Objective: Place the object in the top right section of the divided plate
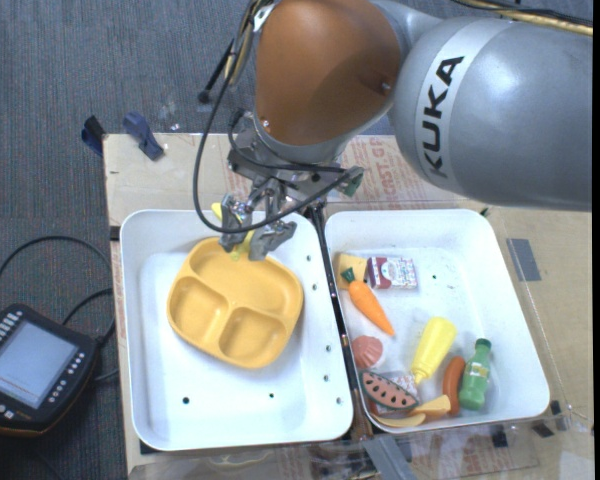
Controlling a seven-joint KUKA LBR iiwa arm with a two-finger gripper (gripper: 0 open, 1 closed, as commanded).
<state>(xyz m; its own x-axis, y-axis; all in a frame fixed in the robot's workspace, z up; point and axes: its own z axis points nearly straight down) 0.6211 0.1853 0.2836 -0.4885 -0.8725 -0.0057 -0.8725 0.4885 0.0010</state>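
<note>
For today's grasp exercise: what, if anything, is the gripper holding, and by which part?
Cannot be told: something small and yellow sits at the gripper, above the plate.

Single overhead camera, tilted view
It looks down on the two white bins, with the arm close beneath it.

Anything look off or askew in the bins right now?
The yellow divided plate lies rotated in the left bin, its edges skewed to the bin walls. The toy food in the right bin is a loose jumble, nothing spilled. The gripper is over the plate's top rim.
</note>
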